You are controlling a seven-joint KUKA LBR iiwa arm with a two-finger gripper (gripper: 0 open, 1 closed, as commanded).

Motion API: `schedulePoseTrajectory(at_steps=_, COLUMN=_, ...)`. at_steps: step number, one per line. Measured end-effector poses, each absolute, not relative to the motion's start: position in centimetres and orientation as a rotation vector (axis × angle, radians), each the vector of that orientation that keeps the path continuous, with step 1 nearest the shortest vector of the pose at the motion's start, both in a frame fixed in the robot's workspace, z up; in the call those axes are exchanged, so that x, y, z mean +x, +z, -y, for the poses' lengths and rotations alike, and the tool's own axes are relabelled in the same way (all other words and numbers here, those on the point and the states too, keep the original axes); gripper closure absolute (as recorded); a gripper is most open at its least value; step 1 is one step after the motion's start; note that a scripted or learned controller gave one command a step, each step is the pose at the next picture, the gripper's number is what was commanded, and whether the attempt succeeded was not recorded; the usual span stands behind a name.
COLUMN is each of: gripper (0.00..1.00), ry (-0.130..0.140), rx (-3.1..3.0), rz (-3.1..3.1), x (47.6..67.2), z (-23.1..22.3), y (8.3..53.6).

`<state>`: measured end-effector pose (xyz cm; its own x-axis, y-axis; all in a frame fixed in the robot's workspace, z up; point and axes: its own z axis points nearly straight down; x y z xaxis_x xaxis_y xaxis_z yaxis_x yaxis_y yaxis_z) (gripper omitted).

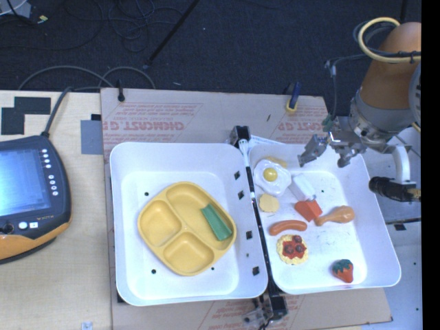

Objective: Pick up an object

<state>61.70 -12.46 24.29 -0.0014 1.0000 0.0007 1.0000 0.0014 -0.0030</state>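
Observation:
My gripper (328, 155) hangs over the far edge of the right bin (385, 253), its two fingers spread open with nothing between them. Below it in that bin lie a fried egg (271, 175), a white block (303, 185), a tan round cookie (269, 203), an orange-red wedge (309, 210), a chicken drumstick (335, 216), a sausage (288, 226), a small pizza (293, 248) and a strawberry (344, 269). The left bin (130, 184) holds a yellow divided plate (180, 227) with a green piece (217, 223) lying in it.
A teach pendant with a lit screen (27, 191) lies on the bench at far left. A black divider (251, 212) with clips runs between the bins. A blue-and-yellow clamp (294, 96) stands at the board's far edge. Cables trail across the dark floor behind.

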Motion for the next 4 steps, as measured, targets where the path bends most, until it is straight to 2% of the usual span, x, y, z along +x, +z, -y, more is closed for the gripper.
schedulePoseTrajectory(at_steps=1, gripper=1.00, ry=0.003, rx=-2.217, rz=2.221, x=61.7, z=12.5, y=25.3)
schedulePoseTrajectory(at_steps=2, gripper=1.00, ry=0.000, rx=-2.218, rz=2.221, x=54.5, z=10.0, y=31.0)
schedulePoseTrajectory(at_steps=3, gripper=1.00, ry=0.004, rx=-2.221, rz=2.214, x=48.4, z=9.7, y=31.5)
schedulePoseTrajectory(at_steps=4, gripper=1.00, ry=-0.003, rx=-2.208, rz=2.233, x=49.4, z=-0.5, y=34.5)
